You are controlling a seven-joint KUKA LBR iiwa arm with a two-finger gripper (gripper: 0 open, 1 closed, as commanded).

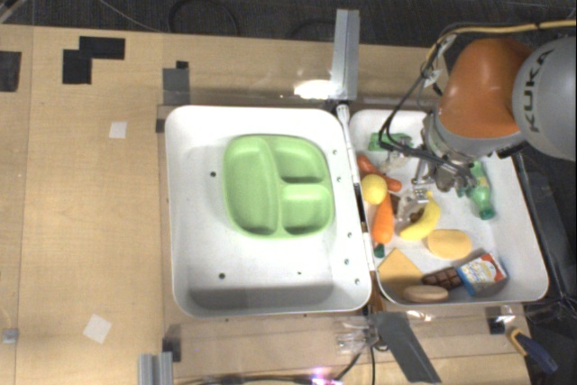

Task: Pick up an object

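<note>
- the arm (487,95) reaches in over the right bin (532,266), its orange band hanging above the bin's far half; the gripper (422,192) points down into the pile near the middle of that bin
- honestly can't tell whether the gripper is released or clenched; the wrist and cables cover too much of it from this angle, so no call on it holding anything
- nearest candidate looks like the banana (422,223), just below the gripper and maybe touching it; probably the target, but that's a guess
- the rest of the toy food crowds the same bin; a carrot (383,219) and a yellow ball (373,188) hug the left wall, a pale yellow lump (449,242) sits just beside the banana, and a cheese wedge (399,267) and a small box (478,273) lie along the near edge; a green bottle (482,198) lies toward the right wall
- everything's packed tight, which is likely why the arm comes straight down; a slanted approach would shove the neighbours around
- the left bin (194,221) holds just a green divided tray (275,185), lying flat in its middle; it looks like a drop spot, well apart from the action
- nothing looks lifted, so the pick reads as not yet done; the risk is nudging the carrot or the lump instead of closing cleanly on one item
</note>
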